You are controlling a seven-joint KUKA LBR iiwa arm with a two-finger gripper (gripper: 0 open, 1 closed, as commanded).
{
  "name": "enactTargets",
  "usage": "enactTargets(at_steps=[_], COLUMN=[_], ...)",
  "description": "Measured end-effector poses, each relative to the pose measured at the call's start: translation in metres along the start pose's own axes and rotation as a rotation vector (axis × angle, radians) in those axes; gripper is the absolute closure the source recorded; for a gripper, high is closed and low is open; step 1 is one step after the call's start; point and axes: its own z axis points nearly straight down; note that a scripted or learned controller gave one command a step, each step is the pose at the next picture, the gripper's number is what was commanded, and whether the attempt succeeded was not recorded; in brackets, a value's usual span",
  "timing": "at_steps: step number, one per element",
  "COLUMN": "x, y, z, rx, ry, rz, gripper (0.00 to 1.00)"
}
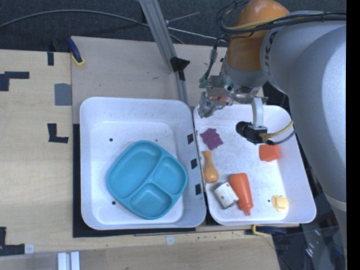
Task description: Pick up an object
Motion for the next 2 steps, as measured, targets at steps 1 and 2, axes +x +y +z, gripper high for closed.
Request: enactTargets(at_steps=[1,2], x=[0.046,0.102], y=[0.0,0.004], z=[-0.002,0.001], rx=[0.0,0.0], ry=[0.0,0.0], rz=[0.001,-0.001], gripper=[1.0,1.0])
